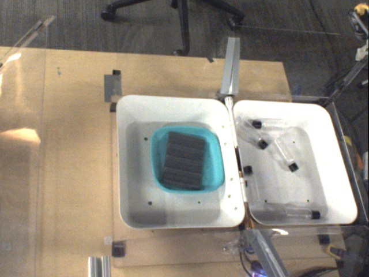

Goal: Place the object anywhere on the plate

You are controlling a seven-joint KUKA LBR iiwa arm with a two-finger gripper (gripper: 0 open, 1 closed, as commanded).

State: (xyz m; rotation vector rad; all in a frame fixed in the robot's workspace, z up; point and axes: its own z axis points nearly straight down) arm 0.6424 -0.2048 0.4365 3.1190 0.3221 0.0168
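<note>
Two white bins (pixel 130 154) sitting side by side on wood surface (pixel 57 172); clear tubes (pixel 282 149) lying scattered in right bin (pixel 340 172); chair base (pixel 183 10) standing on carpet.

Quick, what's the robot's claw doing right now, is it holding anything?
Gripper: cannot be told from this picture.
The dark ridged block lies on the teal plate in the left bin, with nothing gripping it.

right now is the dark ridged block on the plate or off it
On it. The dark ridged block lies flat inside the teal plate in the left bin, with teal rim showing around it.
</note>
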